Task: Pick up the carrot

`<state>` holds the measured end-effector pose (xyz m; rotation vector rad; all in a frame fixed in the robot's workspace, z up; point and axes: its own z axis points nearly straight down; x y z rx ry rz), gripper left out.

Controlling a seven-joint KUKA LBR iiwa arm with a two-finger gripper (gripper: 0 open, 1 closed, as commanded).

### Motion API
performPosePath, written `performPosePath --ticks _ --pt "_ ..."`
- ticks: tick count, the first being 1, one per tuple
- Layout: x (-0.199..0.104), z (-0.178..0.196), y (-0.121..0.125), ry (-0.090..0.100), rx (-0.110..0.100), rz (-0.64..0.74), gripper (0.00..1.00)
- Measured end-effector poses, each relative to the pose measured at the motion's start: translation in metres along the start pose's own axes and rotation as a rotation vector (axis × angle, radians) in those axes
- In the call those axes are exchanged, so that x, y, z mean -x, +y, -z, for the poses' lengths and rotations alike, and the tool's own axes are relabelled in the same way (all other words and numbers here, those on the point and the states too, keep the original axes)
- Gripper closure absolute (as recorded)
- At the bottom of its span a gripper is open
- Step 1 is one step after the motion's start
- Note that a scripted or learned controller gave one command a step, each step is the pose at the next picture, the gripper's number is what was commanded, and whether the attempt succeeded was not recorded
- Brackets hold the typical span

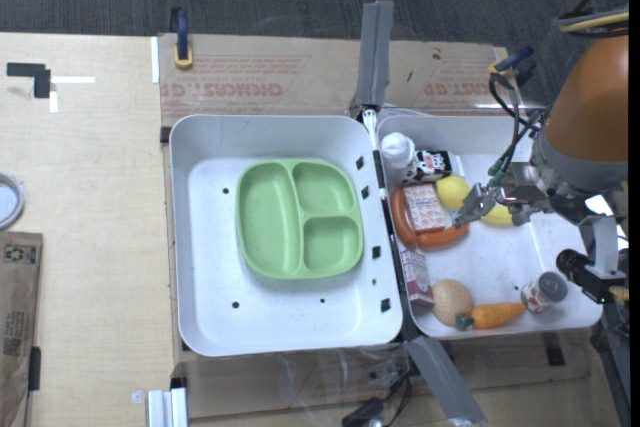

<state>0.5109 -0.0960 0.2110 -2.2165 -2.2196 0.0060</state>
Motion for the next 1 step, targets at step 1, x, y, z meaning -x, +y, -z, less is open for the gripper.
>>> performPosePath --ticks 1 --pt "0.0063 -0.1211 -0.0331 0.000 0.003 0.076 0.00"
